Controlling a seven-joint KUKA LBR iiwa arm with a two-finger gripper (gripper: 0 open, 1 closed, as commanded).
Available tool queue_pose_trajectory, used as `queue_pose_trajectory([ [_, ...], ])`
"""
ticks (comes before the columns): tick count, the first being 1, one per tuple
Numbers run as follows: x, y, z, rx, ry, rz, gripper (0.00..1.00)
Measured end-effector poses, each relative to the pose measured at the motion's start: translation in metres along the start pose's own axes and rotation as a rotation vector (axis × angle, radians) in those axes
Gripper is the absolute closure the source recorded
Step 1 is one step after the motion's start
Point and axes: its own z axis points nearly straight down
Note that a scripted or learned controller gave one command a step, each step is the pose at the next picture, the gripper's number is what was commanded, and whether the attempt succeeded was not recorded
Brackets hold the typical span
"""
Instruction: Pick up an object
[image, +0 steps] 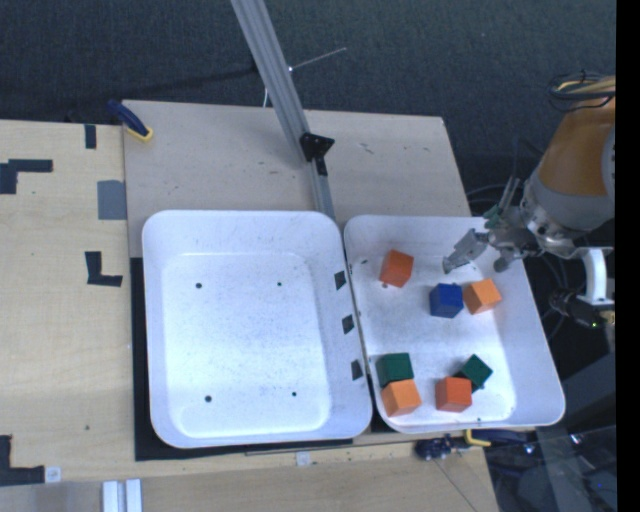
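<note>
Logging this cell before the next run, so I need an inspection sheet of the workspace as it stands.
Surface: bench bears left bin and right bin.
Job's things: right bin holds orange cubes, red cube, blue cube, green cubes.
Clutter: tape marks on bench.
Grippers: claw open, above right bin, holding nothing.
Cables: cables behind arm.
Surroundings: slanted metal pole; dark floor.

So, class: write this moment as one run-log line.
gripper: open, above right bin, holding nothing | nearest: blue cube, orange cube | left bin: no blocks | pick: not yet done
</note>
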Motion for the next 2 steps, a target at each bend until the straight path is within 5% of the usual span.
queue_pose_trajectory([
  [1,0.0,0.0,0.0,0.0,0.0,-0.001,0.0],
  [2,0.008,-0.009,0.052,0.006,0.0,-0.001,0.0],
])
